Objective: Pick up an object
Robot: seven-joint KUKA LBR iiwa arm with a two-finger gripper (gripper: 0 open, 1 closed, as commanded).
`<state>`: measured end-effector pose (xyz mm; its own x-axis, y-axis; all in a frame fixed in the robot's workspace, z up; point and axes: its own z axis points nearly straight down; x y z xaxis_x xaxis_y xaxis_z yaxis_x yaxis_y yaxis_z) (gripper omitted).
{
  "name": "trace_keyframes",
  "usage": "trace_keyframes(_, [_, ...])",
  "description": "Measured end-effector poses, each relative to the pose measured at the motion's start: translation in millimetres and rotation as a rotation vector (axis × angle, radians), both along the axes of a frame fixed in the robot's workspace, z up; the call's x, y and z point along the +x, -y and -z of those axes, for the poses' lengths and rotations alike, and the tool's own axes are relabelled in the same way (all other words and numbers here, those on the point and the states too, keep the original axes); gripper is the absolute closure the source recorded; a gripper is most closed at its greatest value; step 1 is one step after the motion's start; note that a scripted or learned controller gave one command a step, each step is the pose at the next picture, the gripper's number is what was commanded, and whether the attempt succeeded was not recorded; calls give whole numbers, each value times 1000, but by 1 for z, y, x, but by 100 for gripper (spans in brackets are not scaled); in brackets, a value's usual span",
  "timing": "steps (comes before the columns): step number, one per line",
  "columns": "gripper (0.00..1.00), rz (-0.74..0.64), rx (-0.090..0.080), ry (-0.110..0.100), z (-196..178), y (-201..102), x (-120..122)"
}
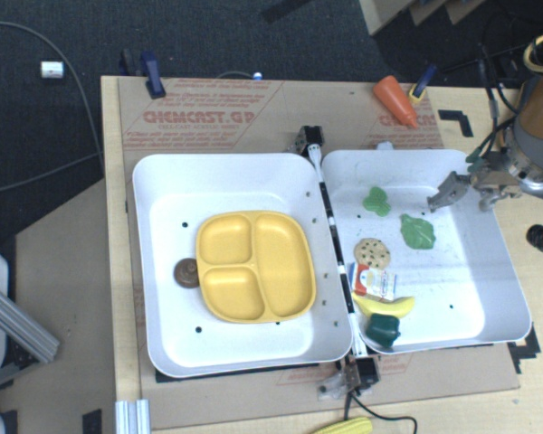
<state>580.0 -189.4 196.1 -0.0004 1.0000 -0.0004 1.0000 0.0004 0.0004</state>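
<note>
My gripper (pixel 464 194) hangs over the far right part of the right bin (pixel 489 319), its fingers spread open with nothing between them. To its left lie two green leafy pieces, a small one (pixel 376 200) and a larger one (pixel 418 232). Nearer the bin's left wall sit a chocolate-chip cookie (pixel 372 252), a red and white packet (pixel 377 283), a yellow banana (pixel 386 305) and a dark green block (pixel 383 331). None of these touches the gripper.
The left bin (pixel 163 188) holds a yellow divided plate (pixel 253 266) and a brown round piece (pixel 187 272) beside it. An orange cone-shaped object (pixel 396 102) lies on the bench behind the right bin. A blue clamp (pixel 151 73) grips the bench's far left edge.
</note>
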Motion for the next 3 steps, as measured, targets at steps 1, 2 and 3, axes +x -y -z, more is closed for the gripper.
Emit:
trace_keyframes(1, [0, -1, 2, -3, 63, -36, 3])
trace_keyframes(2, [0, -1, 2, 0, 112, -92, 44])
trace_keyframes(3, [0, 0, -1, 1, 111, -59, 87])
